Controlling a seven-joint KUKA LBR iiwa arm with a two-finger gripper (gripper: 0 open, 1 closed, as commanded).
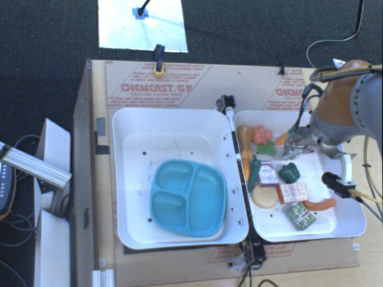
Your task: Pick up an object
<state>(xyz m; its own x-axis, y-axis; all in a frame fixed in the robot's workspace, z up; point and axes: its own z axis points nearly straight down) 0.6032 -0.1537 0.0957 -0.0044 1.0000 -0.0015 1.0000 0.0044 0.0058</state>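
Gripper point(294, 143) is seen lowered into the right bin point(353, 220), near its back wall; whether it is spread or pressed together cannot be told, since the wrist hides it. Nothing is seen held. Two white bins are counted, side by side on a board point(179, 82) printed "CHEMCAST GP" in red, twice. One blue divided plate point(188, 197), with three compartments, is noted in the left bin point(128, 160). About nine small items are counted in the right bin, clustered in its left half: one pink piece point(262, 136) and one orange piece point(245, 137) at the back, one small green piece point(266, 149), one dark green pepper point(289, 172), one long dark green item point(255, 171) along the divider, one purple carton point(267, 174), one red-and-white box point(293, 192), one pale round piece point(264, 198), one sausage point(319, 205) and one green packet point(300, 216) at the front. Print is seen on the carton, box and packet, but it is too small to be read. The pepper is found just in front of the gripper; the pink piece and small green piece lie just to its left; the sausage and packet lie further forward, apart from it.
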